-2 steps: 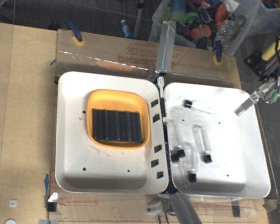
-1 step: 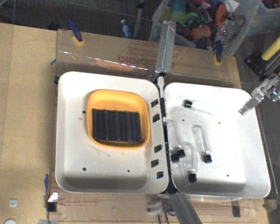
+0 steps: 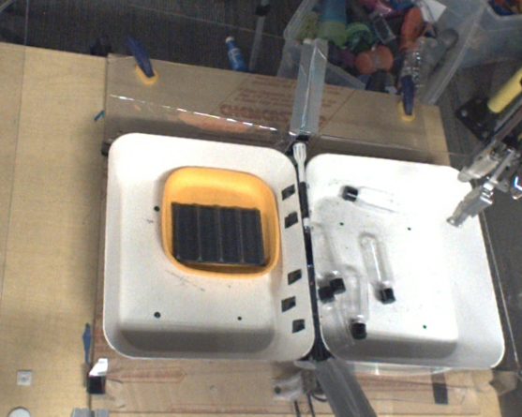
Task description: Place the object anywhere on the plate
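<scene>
Looking down now on the two white bins sitting side by side. Picking out the left bin (image 3: 126, 233) first, and finding the yellow plate (image 3: 222, 181) lying in the middle of it. Seeing a black ribbed block (image 3: 217, 233) lying flat on that plate, well inside the rim, ribs running toward the camera.

Moving across to the right bin (image 3: 464, 284). Spotting three clear tubes with black caps lying loose on its floor. Finding one tube (image 3: 371, 198) near the far wall, lying almost crosswise. Finding a second tube (image 3: 375, 259) in the middle, running toward the near side. Finding the third tube (image 3: 359, 311) just beside it, nearer the front wall. Noticing also a small black piece (image 3: 330, 288) close to the divide between the bins.

Catching the gripper (image 3: 470, 196) at the far right corner of the right bin, hanging over the rim, well apart from the plate and the tubes. Straining to read how wide it is standing, and not managing to tell; not managing either to tell whether anything is in its grasp.

Glimpsing a clear tub of coloured toys (image 3: 378, 24) behind the bench.
</scene>
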Motion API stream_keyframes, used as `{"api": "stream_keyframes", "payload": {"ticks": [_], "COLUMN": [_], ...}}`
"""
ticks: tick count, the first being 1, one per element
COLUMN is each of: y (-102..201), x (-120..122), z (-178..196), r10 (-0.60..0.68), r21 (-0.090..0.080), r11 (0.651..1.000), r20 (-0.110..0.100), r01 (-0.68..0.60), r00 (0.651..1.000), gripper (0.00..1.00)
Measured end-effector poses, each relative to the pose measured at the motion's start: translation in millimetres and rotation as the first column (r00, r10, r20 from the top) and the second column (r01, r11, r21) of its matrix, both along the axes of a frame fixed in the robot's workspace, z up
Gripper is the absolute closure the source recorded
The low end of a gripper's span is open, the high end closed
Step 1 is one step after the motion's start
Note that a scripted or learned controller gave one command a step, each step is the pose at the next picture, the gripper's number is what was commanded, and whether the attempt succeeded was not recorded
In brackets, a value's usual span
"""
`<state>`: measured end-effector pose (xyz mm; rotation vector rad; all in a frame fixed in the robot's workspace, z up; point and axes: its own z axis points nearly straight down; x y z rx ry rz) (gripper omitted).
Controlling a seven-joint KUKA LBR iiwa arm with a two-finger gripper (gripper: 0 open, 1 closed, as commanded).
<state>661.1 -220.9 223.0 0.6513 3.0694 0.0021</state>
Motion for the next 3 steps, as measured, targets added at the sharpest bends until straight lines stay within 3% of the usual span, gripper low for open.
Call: {"api": "stream_keyframes", "payload": {"ticks": [1,2,3], "y": [0,0,0], "x": [-9,0,8], "z": [5,3,14], "r10": [0.264,0.592,0.814], "r21": [-0.001,-0.007,-0.009], "r11": [0.965,0.806,0.581], "r20": [0.001,0.005,0.004], "r01": [-0.264,-0.592,-0.814], "r00": [0.965,0.806,0.581], "gripper": [0.0,0.0,0.0]}}
